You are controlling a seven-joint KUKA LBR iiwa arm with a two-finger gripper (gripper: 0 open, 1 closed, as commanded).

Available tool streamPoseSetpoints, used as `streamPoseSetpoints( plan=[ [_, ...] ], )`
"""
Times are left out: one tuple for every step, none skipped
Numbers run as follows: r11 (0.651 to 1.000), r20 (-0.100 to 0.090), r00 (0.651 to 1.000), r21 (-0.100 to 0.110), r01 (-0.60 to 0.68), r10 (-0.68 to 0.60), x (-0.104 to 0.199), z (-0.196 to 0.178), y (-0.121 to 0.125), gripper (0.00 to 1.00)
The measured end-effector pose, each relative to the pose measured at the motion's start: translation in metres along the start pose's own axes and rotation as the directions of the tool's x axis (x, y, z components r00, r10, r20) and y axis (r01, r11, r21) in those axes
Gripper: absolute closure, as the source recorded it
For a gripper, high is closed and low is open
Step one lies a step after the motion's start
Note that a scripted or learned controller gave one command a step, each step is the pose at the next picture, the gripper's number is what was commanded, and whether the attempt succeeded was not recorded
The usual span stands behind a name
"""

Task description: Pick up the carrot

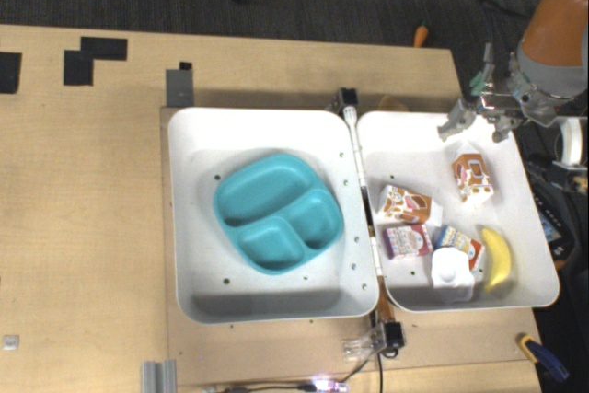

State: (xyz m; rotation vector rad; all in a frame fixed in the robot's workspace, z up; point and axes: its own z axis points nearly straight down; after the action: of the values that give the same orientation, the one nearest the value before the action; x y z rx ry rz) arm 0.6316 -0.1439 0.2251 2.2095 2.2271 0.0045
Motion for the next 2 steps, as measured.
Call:
streamPoseSetpoints(
  plan=[
    [0.996, -0.002, 0.996, 0.000, 0.087, -0.087, 0.052, 0.001, -0.037, 0.00],
    [0.997, -0.003, 0.997, 0.004, -0.075, 0.075, 0.109, 0.003, -0.075, 0.00]
  ],
)
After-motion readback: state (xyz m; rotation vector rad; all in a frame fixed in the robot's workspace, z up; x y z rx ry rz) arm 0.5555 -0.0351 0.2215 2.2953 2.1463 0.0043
